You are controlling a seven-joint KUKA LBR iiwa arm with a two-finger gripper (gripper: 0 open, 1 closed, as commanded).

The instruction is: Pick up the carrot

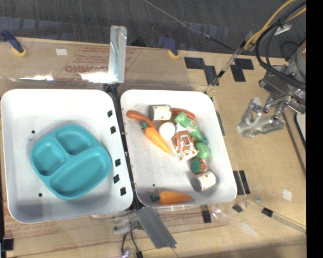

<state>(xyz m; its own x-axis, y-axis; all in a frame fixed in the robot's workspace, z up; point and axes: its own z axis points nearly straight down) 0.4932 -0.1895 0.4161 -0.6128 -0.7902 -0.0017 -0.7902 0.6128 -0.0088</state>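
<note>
Left bin (11, 144): one teal divided plate (70, 160), three compartments, lying flat near the middle.

Right bin (218, 144): a cluster of toy foods.
- Carrot (157, 138), orange with a green top, lying slantwise in the upper middle, its thick end just beside a white egg (167, 128).
- A second carrot (171, 198) along the near wall, lying level, well apart from the cluster.
- A thin orange piece (137, 116) near the upper left corner (kind unclear).
- A small cream box (160, 112) at the top of the cluster.
- A printed carton (184, 145), red and white, tilted, touching the egg's lower right.
- Green items (186, 123) to the carton's upper right and right.
- A pale cylinder (203, 181) near the lower right corner.

Gripper (261, 120): outside both bins, over the bare bench (269, 165) to the right; fingers spread apart, nothing between them.
</note>
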